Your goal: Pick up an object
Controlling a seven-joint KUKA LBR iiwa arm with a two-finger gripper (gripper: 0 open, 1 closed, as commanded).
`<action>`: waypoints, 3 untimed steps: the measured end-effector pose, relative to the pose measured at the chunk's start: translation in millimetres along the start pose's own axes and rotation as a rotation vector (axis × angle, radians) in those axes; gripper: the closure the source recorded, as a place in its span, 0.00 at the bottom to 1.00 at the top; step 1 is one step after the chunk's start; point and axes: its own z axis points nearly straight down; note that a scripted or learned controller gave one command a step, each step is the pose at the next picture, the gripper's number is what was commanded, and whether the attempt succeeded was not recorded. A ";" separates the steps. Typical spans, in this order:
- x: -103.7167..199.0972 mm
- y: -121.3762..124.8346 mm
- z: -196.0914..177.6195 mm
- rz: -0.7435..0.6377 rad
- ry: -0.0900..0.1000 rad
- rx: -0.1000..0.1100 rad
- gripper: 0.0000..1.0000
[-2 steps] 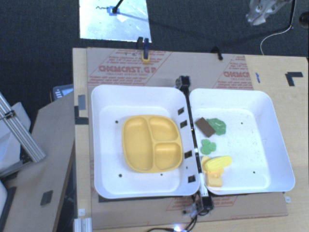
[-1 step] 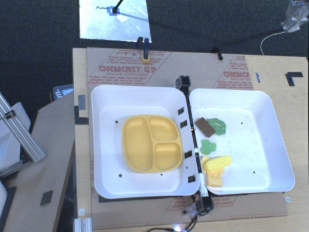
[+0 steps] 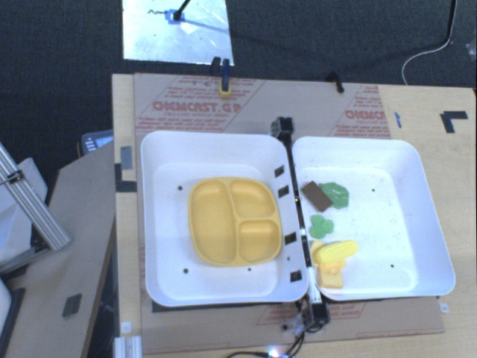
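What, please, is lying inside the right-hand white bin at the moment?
The right bin holds a brown block overlapping a green piece, a smaller green piece and yellow pieces. What the block covers cannot be seen.

Grey rail (image 3: 30, 207) cut by left edge, white cable (image 3: 447, 28) leaving top — right bin's small items (image 3: 328, 222) too blurred to identify

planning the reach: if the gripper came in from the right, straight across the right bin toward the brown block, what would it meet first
Likely the green piece, which lies against the brown block's right side; if travelling low, the right bin's rim comes sooner. Height is unclear.
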 end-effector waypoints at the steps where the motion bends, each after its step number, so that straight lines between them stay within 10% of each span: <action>1: 34.1 -69.4 -35.2 -0.011 0.003 -0.004 1.00; 2: 72.8 -70.4 101.4 -0.012 0.007 0.013 1.00; 3: 107.8 -123.6 -41.7 -0.014 0.002 -0.016 1.00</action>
